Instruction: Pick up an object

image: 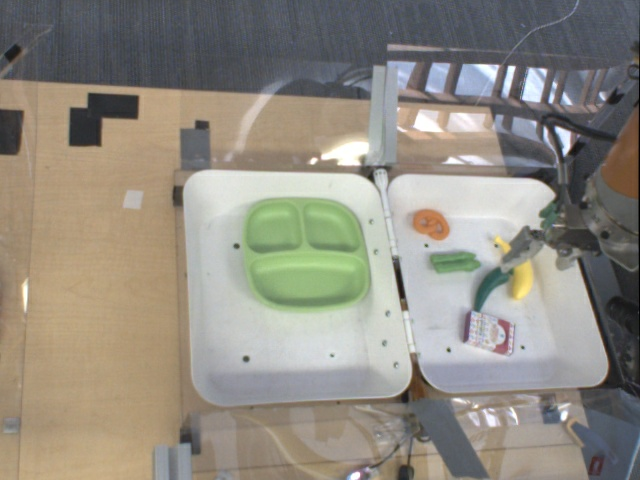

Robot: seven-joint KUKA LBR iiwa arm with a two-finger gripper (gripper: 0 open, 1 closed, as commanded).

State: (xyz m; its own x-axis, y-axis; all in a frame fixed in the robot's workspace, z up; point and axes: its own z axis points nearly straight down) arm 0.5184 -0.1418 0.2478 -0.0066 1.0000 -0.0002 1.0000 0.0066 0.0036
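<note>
In the right bin (pixel 560 363) lie an orange round piece (pixel 431 224), a light green block (pixel 454 262), a dark green curved piece (pixel 490 287), a yellow piece (pixel 521 283) and a red and white packet (pixel 489 332). The arm comes in from the right edge, and my gripper (pixel 519 248) hangs low over the right bin. It is just above the yellow piece and the upper end of the dark green piece. A small yellow bit (pixel 499 241) shows to its left. I see nothing held.
A green divided plate (pixel 305 252) lies in the left bin (pixel 215 368). A raised divider (pixel 393 268) separates the two bins. A metal post (pixel 380 118) and a rail frame stand behind the bins. Cables hang at the arm on the right.
</note>
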